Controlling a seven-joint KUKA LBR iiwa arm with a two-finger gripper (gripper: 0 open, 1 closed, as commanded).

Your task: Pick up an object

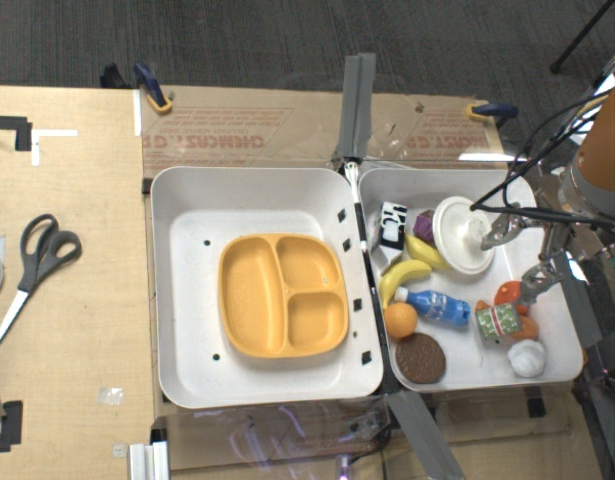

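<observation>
Jaws apart beside small green-red can (pixel 499 321).

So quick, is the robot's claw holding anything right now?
End effector: over the right white bin, above the toys; nothing visibly between its parts; open or closed cannot be told.

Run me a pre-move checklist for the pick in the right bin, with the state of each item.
1. Pincer over the right bin: ok.
2. Nothing held between its parts yet: cannot tell.
3. Targets within the bin: ok; banana, blue bottle, orange, brown disc, white ball.
4. Free room around targets: not ok; items crowd and touch.
5. Left bin holds the yellow divided tray, out of the way: ok.
</observation>
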